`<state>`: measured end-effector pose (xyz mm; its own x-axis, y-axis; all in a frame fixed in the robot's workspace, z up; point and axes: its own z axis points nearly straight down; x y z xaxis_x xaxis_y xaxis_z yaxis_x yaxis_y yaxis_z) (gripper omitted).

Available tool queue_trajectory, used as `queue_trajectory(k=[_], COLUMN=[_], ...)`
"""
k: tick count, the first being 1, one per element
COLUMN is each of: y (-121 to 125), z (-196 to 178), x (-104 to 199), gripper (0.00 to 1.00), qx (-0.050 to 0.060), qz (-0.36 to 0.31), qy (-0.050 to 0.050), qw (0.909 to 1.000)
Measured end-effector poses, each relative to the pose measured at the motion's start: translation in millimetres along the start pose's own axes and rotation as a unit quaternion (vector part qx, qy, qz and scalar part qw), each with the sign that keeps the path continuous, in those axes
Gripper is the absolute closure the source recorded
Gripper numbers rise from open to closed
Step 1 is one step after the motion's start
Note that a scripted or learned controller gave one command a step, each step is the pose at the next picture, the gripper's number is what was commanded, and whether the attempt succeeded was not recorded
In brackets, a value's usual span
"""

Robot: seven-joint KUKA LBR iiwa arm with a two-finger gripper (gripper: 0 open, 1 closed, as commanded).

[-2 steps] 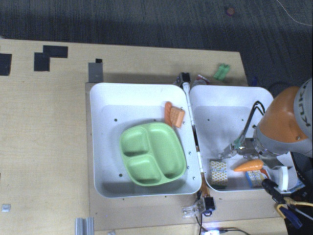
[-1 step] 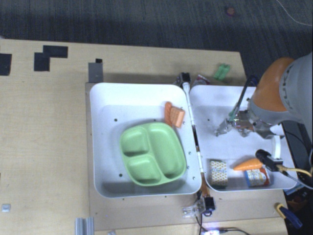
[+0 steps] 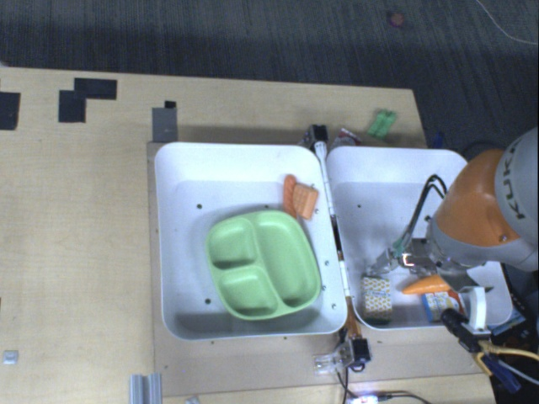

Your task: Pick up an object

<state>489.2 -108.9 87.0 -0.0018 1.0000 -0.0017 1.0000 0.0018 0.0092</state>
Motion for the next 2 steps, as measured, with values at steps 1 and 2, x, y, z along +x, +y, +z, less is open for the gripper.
queue_trajectory(k=[1,2], y=[2.3,2.1], z=[-11.1,-11.1], x=[0.3,0.3], gripper=[1.00,0.00], qx=[-0.003,-0.003], qz=[-0.001,-0.001], qy=[0.000,0.000], qw=[1.0000,1.0000])
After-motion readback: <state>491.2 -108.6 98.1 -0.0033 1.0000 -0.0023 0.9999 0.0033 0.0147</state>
